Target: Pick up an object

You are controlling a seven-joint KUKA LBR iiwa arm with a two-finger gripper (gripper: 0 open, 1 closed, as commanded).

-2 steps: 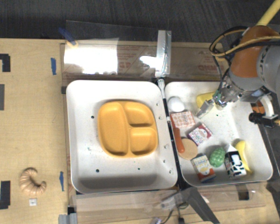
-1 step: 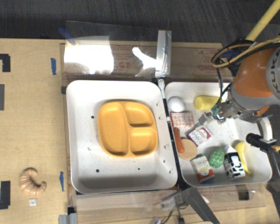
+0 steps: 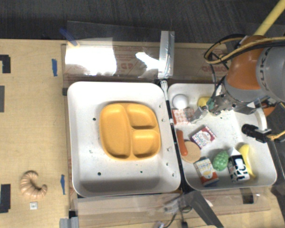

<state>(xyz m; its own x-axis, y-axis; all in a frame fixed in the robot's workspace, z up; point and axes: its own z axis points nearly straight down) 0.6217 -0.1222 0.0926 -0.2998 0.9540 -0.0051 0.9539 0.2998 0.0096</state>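
Note:
The right bin (image 3: 266,175) holds several small items: a white ball (image 3: 180,100), a yellow piece (image 3: 203,101), a red-and-white packet (image 3: 203,137), an orange stick-shaped item (image 3: 182,142), a tan disc (image 3: 192,152), a small carton (image 3: 205,170), a green lumpy item (image 3: 221,160), a black-and-white box (image 3: 238,167) and a yellow banana-like item (image 3: 245,153). My gripper (image 3: 213,104) hangs over the bin's upper middle, right beside the yellow piece. Nothing shows as held.
The left bin (image 3: 80,127) carries an orange divided plate (image 3: 130,129). A croissant-like toy (image 3: 33,184) lies on the bench at lower left. The grey arm with its orange band (image 3: 244,70) and cables covers the right bin's upper right corner.

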